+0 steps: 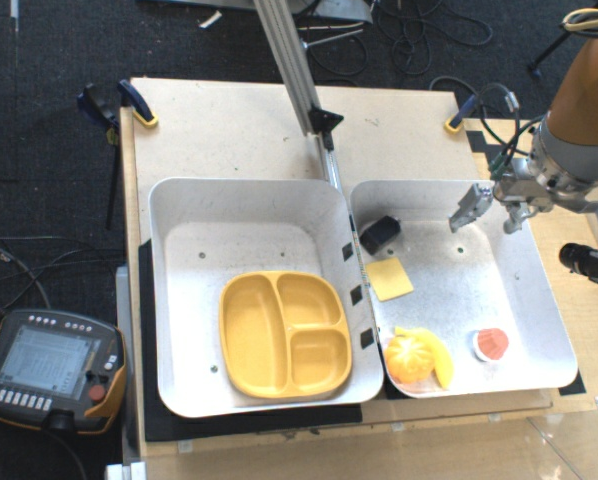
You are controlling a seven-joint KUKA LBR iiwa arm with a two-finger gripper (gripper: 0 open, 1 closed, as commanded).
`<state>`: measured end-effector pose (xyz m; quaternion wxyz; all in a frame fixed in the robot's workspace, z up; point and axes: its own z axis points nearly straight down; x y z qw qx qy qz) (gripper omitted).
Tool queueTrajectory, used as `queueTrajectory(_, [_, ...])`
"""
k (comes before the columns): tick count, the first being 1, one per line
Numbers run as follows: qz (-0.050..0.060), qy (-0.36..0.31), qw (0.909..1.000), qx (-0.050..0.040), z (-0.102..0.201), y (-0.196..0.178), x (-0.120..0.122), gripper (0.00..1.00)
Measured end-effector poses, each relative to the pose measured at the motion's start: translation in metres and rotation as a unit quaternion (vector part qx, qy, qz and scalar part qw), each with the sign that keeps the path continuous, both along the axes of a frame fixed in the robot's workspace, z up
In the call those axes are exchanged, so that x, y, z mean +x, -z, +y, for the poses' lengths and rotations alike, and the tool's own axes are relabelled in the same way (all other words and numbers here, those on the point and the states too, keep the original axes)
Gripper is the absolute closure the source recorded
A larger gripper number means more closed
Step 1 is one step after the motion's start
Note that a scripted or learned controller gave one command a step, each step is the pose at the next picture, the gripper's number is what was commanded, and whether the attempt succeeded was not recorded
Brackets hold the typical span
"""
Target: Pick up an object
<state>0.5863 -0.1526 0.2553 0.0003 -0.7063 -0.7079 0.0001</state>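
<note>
Hovering end effector [491, 211], fingers spread

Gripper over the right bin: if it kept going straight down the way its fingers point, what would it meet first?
Probably bare floor of the right bin. The open gripper points down with nothing beneath it; the black block lies off to the side. Depth is uncertain.

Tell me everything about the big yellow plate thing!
The yellow plate is a divided tray that looks like smooth plastic, with rounded corners and a raised rim. Ridges split it into three sections: one long one on the left and two smaller ones on the right. Nothing lies in any of them. It rests flat, turned slightly, on the floor of the left white bin, toward the near edge. Its right side sits close to the bin's wall; whether they touch, I cannot tell.
</note>
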Motion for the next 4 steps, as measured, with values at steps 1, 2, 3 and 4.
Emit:
queueTrajectory(1, [0.0,0.0,1.0,-0.0001,0.0,0.0,0.0,0.0])
queueTrajectory(2, [0.003,0.001,1.0,0.0001,-0.001,0.064,-0.001,0.0])
queueTrajectory(3, [0.002,0.001,1.0,0.0002,0.006,0.11,-0.002,0.0])
queueTrajectory(4, [-0.001,0.001,1.0,-0.0005,0.007,0.161,-0.002,0.0])
